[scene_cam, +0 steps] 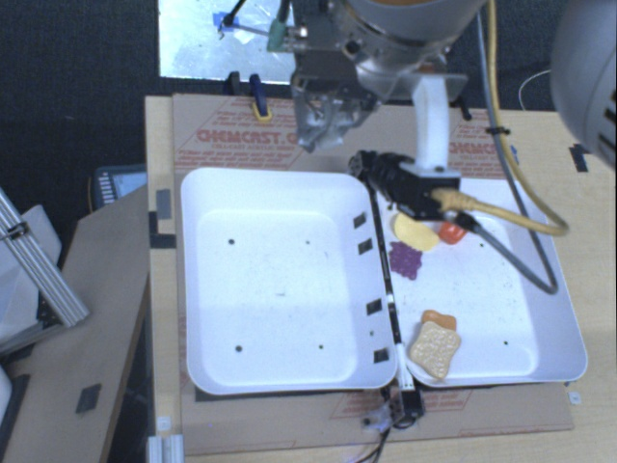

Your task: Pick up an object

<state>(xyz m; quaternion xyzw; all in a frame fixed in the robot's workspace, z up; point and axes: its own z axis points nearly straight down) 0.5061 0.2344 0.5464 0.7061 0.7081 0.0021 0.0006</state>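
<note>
Still unpicked: cracker [435, 349] lay at right bin's [540, 355] front-left corner beside orange piece [440, 319] | yellow piece [415, 231], red piece [452, 231], purple cluster [406, 260] crowded near divider | gripper [326, 123] hung above back rim, finger state could not be told | risk: cables [501, 220] draped over items might snag; crowded pieces invite a miss.

A dark speckled floor [77, 56] surrounds the bench [159, 143], whose top is pale wood covered by a cardboard sheet [231, 128] printed with red lettering. Beyond the bench's far edge lies a bright, shiny panel [202, 27]. At the left stands a lower tan table [96, 287], with an aluminium rail [34, 258] crossing its left edge.
</note>
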